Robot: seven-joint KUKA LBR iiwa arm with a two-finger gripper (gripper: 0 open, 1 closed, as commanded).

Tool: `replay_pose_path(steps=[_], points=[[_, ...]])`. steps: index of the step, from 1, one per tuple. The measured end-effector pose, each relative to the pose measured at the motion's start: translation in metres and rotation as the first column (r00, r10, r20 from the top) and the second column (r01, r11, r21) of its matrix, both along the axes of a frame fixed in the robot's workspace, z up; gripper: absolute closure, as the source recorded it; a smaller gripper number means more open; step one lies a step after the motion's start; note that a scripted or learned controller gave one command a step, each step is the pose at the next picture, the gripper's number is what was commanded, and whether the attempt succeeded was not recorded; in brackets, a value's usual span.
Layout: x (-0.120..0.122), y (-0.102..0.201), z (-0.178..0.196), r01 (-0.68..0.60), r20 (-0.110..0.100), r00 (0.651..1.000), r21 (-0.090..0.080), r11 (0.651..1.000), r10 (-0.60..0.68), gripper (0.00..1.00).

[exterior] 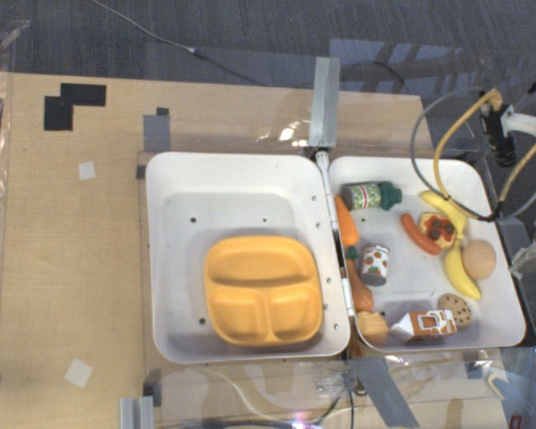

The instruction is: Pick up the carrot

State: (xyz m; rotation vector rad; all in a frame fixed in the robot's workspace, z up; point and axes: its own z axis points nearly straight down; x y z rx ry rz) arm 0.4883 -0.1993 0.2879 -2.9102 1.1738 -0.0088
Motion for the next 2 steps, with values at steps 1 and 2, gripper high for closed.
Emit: replay_pose_path(steps=[1, 2], points=[[0.002, 0.001, 0.01, 0.003, 0.003, 1.0, 0.004, 1.0, -0.003, 1.0], [0.003, 0.002, 0.02, 0.005, 0.007, 1.0, 0.007, 1.0, -0.005, 1.0]])
